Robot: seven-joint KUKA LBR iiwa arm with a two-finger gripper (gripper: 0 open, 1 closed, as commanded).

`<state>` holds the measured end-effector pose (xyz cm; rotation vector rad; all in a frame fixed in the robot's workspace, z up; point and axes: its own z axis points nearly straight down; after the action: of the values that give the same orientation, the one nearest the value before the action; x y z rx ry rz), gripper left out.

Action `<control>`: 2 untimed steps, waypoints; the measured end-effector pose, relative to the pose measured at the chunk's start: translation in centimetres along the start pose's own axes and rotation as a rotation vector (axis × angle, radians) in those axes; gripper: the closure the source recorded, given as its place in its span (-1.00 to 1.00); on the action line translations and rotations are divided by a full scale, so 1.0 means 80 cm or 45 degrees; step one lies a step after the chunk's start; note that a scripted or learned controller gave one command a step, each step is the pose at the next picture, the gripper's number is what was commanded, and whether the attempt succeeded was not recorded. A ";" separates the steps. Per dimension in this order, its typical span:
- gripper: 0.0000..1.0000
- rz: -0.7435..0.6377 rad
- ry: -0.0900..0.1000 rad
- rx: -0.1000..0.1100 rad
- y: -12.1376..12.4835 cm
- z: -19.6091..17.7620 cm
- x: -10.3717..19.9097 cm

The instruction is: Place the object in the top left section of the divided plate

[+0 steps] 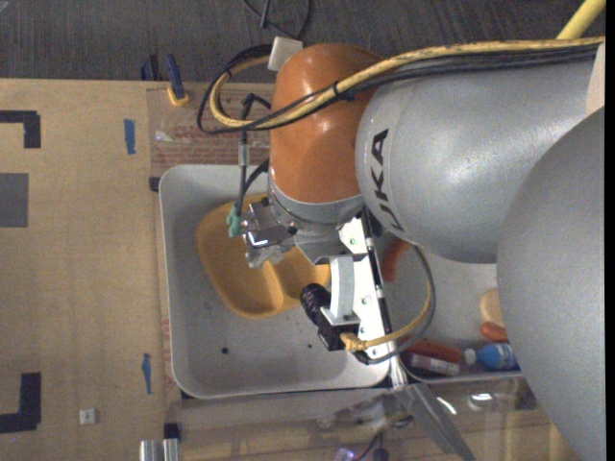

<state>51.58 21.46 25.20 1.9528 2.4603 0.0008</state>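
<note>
Yellow divided plate [233, 275], lying in the left white bin [192, 344], half hidden under the arm's orange band [312, 123]. Gripper [258, 238] directly above the plate (finger state impossible to tell). Beyond, in the right bin, a blue-capped bottle [490, 356] and orange items.
</note>
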 end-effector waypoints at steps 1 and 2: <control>1.00 -0.129 -0.001 -0.002 0.063 0.015 -0.024; 1.00 -0.380 0.001 0.003 -0.017 0.087 -0.033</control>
<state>50.85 18.62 18.26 1.5658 2.7253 -0.0008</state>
